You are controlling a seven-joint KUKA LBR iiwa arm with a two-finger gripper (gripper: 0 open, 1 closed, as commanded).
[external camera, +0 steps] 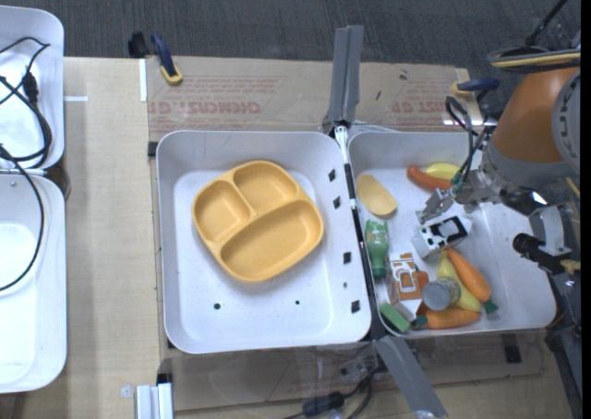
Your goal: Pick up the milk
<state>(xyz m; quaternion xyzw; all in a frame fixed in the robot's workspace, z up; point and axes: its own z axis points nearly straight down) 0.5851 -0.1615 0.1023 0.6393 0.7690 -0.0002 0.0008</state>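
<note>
arm in fr right; wrist bent down; end effector (440,223) low

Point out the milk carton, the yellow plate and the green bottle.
milk carton (404,277): camera view, its orange-and-white face.
yellow plate (258,221): camera view, ridge between compartments.
green bottle (377,244): camera view, its body.

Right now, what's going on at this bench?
The arm reaches in from the right over the right bin, its gripper low among the toy food there. The milk, a small orange-and-white carton, lies nearer the front of that bin, apart from the gripper and not picked up. The left bin holds a yellow divided plate.
</note>
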